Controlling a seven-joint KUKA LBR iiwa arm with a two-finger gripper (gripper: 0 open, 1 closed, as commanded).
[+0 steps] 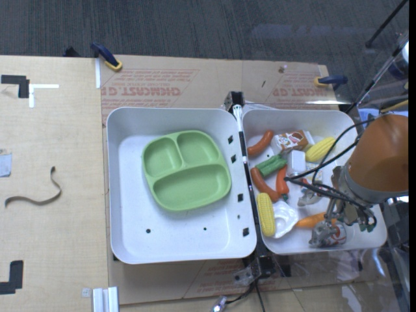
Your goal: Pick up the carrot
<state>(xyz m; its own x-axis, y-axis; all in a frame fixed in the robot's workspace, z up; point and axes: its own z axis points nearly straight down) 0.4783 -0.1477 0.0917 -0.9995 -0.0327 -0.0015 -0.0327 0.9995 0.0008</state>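
The carrot (pixel 309 221), judged to be the small orange piece with a tapered end, is seen lying in the right bin (pixel 338 119), toward that bin's near edge and just beside the crumpled white item (pixel 283 216). The gripper (pixel 331 229) is placed low over the same corner of the right bin, close against the carrot's outer end; whether contact is made cannot be told, and the state of the claw cannot be told either, since the wrist and a tangle of black cables (pixel 325 174) lie across it. The step in hand is judged to be the final approach to the grasp. For the next move, the claw would need to be centred over the carrot's body and closed across its narrow width, the white item being left undisturbed. Further into the right bin, a corn cob (pixel 265 214), two red sausages (pixel 261 182), a green vegetable (pixel 271 164), a second yellow corn piece (pixel 320 149) and a small printed box (pixel 290 140) are crowded together. The left bin (pixel 130 239) is occupied by a green divided plate (pixel 186 169).
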